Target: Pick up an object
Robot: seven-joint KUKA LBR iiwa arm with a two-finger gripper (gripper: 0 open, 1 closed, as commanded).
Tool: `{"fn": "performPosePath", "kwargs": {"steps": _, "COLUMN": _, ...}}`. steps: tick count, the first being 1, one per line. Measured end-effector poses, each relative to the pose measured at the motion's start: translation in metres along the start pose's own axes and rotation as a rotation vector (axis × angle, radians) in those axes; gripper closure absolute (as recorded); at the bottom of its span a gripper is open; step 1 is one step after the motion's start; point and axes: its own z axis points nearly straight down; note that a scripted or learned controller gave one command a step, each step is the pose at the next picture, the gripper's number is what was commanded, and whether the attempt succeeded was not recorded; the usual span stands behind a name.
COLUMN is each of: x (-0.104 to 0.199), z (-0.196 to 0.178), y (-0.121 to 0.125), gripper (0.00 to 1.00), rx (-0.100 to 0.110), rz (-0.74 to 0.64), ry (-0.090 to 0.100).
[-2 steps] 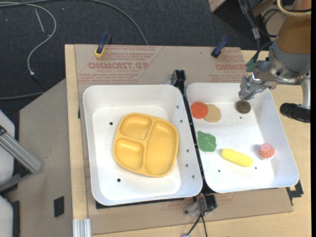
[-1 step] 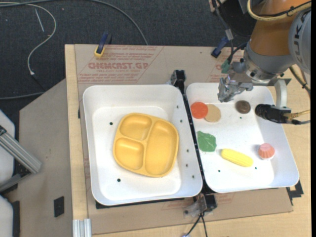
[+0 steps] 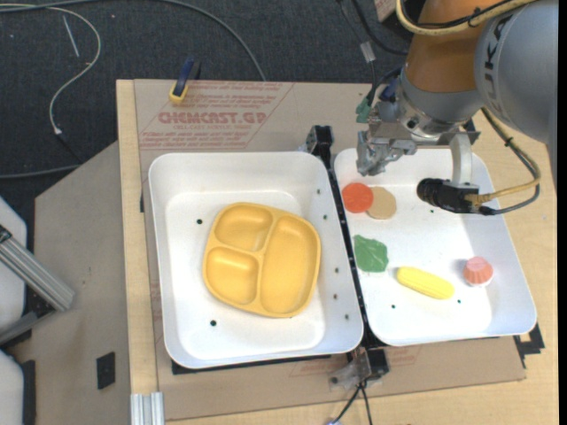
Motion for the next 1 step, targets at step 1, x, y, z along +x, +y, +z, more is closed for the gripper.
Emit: {"fn": "performPosePath", "kwargs": {"steps": 1, "x": 0.0481, "z": 0.0129, "y": 0.0241, "gripper": 1.0, "rx": 0.0, "rz": 0.001, "ry": -0.001}}
